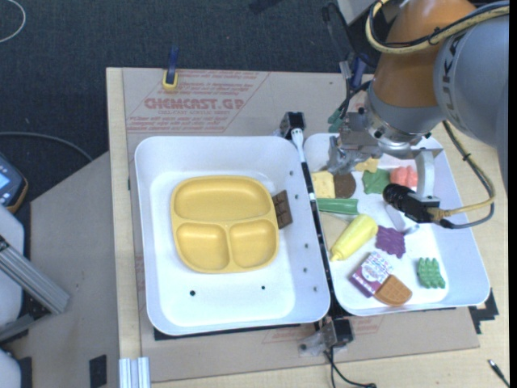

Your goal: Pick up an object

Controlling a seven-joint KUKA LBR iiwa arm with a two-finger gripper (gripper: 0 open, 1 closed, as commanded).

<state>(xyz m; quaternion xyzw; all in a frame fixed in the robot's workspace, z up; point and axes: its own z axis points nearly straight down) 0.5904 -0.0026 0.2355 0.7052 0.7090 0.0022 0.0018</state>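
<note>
My gripper [346, 162] hangs over the far left part of the right bin [477, 285]. It is just above a brown round piece [346, 187] and a pale yellow block [323, 186]. Close around it lie a green leafy piece [376, 181], a salmon-red piece [405, 175] and a long green pod [338, 206]. Nearer the front sit a yellow corn-like piece [354, 238], a purple grape bunch [392, 241], a purple and white packet [371, 272], an orange slice [394, 291] and a small green piece [430, 273]. The arm hides the bin's far edge.
The left bin [161, 297] holds a yellow divided plate [224, 221] with a small brown bar [282, 209] at its right rim. A black connector with a yellow cable [408, 203] hangs from the arm over the right bin. The bins' shared wall [317, 233] runs between them.
</note>
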